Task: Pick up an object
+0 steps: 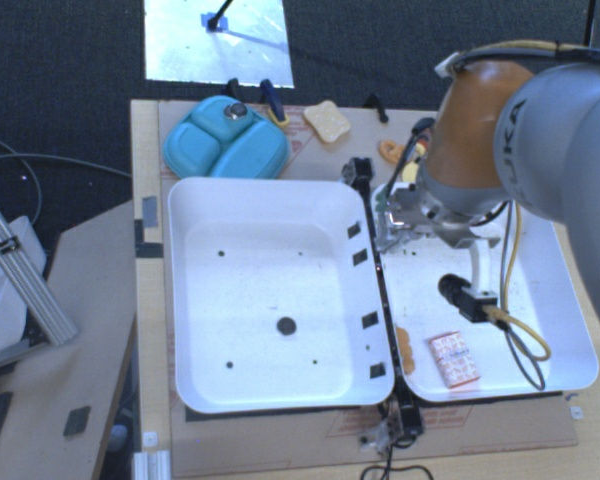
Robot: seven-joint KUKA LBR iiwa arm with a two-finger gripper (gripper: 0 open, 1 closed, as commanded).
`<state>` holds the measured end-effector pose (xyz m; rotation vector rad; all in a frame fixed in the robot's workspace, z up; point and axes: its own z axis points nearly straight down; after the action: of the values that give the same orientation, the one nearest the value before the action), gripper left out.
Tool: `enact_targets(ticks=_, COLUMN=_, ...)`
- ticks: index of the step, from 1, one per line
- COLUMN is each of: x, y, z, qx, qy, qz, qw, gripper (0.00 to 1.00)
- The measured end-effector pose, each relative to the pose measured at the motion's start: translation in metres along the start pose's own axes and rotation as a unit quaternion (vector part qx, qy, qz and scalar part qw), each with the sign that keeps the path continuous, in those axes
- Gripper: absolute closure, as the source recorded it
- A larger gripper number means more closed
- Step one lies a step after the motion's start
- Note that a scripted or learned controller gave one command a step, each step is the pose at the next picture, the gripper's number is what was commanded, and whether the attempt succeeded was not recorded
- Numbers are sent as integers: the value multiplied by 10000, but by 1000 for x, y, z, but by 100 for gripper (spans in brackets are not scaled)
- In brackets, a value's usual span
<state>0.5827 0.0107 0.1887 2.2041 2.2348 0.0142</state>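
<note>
Packet [453,358], small, red and white, lies flat near the front edge of the right bin [570,363], well apart from the tool [392,218], which is low over the back left part of that bin, beside the wall between the bins. I cannot tell the state of the tool. Left bin [195,268] has one dark disc [286,325]; behind, on the worktop [148,148], a blue dish [227,140] and toast [327,121].

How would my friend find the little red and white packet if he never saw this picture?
Start at the right white bin, under the grey arm. Look along its front edge for the small red and white packet. It's flat and rectangular, unlike the thin orange piece lying left of it by the divider.
</note>
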Motion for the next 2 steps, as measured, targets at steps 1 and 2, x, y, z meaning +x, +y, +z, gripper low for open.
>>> enact_targets(ticks=1, x=54, y=36, z=-68, qx=-17, qy=-9, qz=17, qw=10000, gripper=100)
enact_targets(ticks=2, x=51, y=-17, z=-140, qx=2, qy=-12, qz=41, qw=10000, gripper=100)
